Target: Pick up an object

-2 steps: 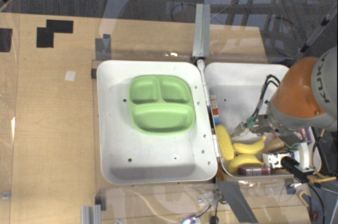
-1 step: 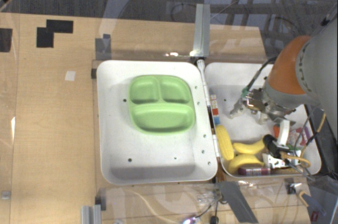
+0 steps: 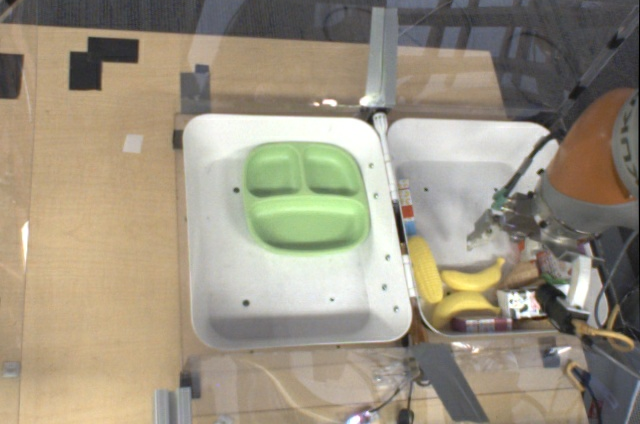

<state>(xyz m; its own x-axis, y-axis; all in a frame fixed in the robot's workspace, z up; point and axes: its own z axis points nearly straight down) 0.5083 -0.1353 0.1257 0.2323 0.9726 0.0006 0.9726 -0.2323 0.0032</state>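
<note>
green tray [image 3: 305, 196] in left bin [image 3: 215, 242]

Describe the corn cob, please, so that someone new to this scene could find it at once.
Look in the right bin, at its near left corner beside the divider. The corn cob lies there lengthwise, just left of the banana. Both are yellow, but the cob is straight with a bumpy, kernelled surface, while the banana is smooth and curved.
</note>
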